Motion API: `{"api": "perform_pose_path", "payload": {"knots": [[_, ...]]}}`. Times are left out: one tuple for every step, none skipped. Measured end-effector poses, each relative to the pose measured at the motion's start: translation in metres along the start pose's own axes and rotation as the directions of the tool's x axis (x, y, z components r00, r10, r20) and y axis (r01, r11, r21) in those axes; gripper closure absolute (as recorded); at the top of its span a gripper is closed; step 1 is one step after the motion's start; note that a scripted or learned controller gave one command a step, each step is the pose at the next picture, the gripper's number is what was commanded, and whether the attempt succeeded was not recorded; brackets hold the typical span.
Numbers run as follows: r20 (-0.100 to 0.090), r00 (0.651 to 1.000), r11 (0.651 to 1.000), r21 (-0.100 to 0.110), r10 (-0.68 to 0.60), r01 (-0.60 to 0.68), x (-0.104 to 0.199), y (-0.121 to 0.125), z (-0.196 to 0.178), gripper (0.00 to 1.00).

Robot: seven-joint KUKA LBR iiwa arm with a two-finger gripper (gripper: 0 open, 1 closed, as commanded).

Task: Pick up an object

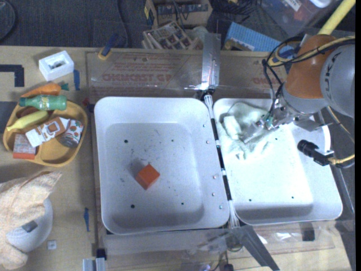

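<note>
An orange cube [148,175] lies on the floor of the left bin [113,123], a little left of its middle. A crumpled pale green and white cloth [240,130] lies in the far left part of the right bin [282,191]. My gripper [266,122] hangs from the grey arm with the orange band [307,78] and is down at the cloth's right edge, touching or just above it. The gripper's tip blends into the cloth, and nothing is seen lifted.
A yellow bowl [53,154] with a green bottle, a banana and packets stands left of the bins. A tan cloth [25,208] lies at the front left. A small white box [56,65] sits at the far left. Black cables and a connector [309,149] hang over the right bin's right side.
</note>
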State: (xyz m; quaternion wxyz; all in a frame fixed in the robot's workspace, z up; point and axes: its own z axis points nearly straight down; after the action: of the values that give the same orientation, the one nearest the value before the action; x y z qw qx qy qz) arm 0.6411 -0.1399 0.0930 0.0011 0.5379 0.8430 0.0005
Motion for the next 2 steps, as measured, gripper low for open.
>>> {"api": "perform_pose_path", "payload": {"knots": [[0.006, 1.000, 1.000, -0.006, -0.010, 0.010, 0.0318, 0.0040, 0.0028, 0.00], [0.006, 1.000, 1.000, -0.010, -0.007, 0.007, 0.0303, 0.0047, -0.0069, 1.00]]}}
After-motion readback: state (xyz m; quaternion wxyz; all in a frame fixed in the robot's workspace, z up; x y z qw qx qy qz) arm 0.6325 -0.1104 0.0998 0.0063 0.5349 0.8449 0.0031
